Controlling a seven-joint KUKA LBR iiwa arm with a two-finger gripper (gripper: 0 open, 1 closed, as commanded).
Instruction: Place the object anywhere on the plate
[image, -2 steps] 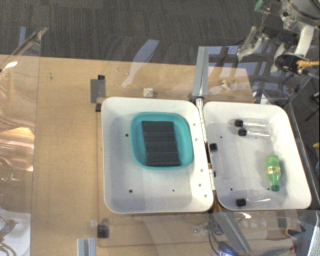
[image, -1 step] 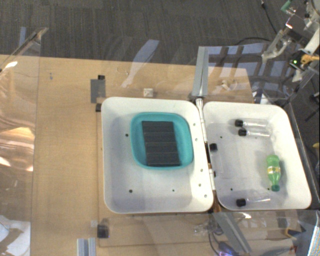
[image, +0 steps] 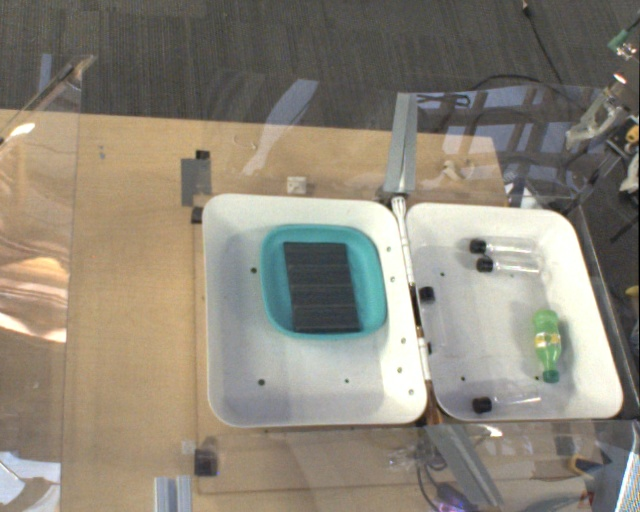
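A teal square plate (image: 273, 290) lies in the left white bin (image: 230, 380), toward its upper middle. A dark, ridged rectangular slab (image: 322, 287) rests flat on the plate and covers most of its centre. In the right white bin (image: 590, 400), a small green bottle (image: 546, 343) lies on its side near the right wall. Two clear vials with black caps (image: 505, 246) (image: 510, 264) lie side by side at that bin's top. A third clear vial (image: 505, 402) lies along its front edge.
A grey metal bar (image: 402, 140) runs from the back down to the seam between the bins. A small white block (image: 296, 185) sits on the wooden bench behind the left bin. Cables and equipment (image: 600, 120) crowd the upper right corner.
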